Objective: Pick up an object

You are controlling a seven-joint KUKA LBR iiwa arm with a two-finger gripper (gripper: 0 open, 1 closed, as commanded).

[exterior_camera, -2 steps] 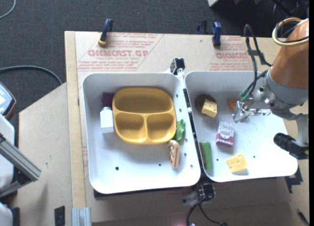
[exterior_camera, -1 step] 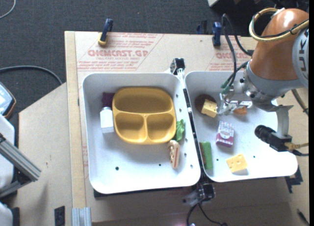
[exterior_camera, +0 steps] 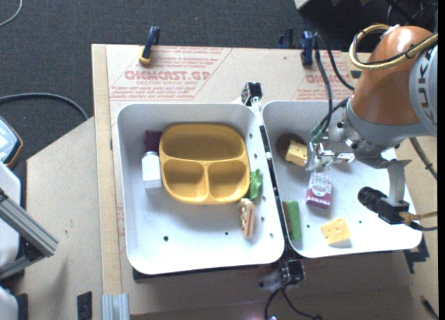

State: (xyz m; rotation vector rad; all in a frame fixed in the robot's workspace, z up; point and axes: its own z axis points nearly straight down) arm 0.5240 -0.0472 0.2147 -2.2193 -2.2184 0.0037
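My gripper hangs over the right bin, low above its middle. Just below it lies a pink-and-white carton, whose top edge sits right under the gripper. Nothing shows as lifted. To the gripper's left a yellow cheese wedge rests on a dark brown round piece. Another yellow cheese block lies near the bin's front, and a green stick lies along its left wall.
The left bin holds a yellow divided plate, a white bottle, a purple piece, a green item and a hot-dog toy. The arm's orange-banded body covers the right bin's back right.
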